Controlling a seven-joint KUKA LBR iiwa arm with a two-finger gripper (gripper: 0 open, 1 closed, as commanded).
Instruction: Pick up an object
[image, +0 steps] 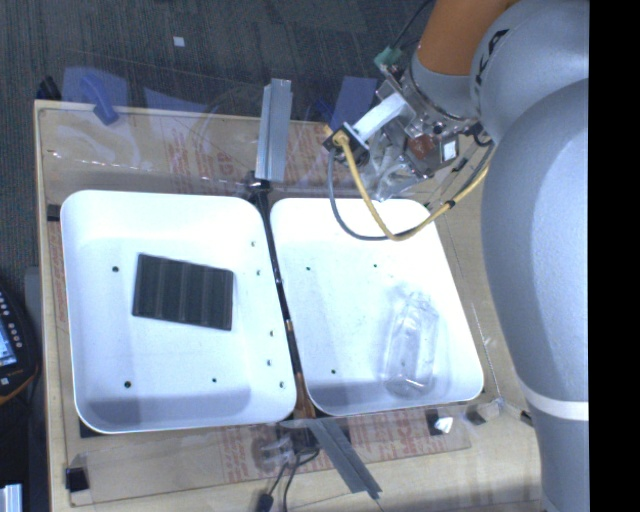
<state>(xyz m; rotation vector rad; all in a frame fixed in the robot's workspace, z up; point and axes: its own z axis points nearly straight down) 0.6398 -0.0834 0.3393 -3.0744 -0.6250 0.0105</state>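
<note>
**Q:** Objects for picking: where do they lie?

**A:** Two show. A dark ribbed rectangular pad (184, 291) lies flat in the left bin (90, 215), around its middle. A clear plastic item (408, 342), possibly a small bottle, though it is faint against the white, lies in the right bin (330, 230), toward its near right corner.

**Q:** And the arm?

**A:** The grey arm (540, 250) fills the right side, its orange band at the far top. The gripper (392, 178) hangs over the far edge of the right bin, well apart from both objects. A yellow cable (362, 215) loops beneath it.

**Q:** Is the gripper spread or pressed together?

**A:** I cannot tell; cables and fittings clutter the wrist. Nothing is visibly pinched there.
</note>
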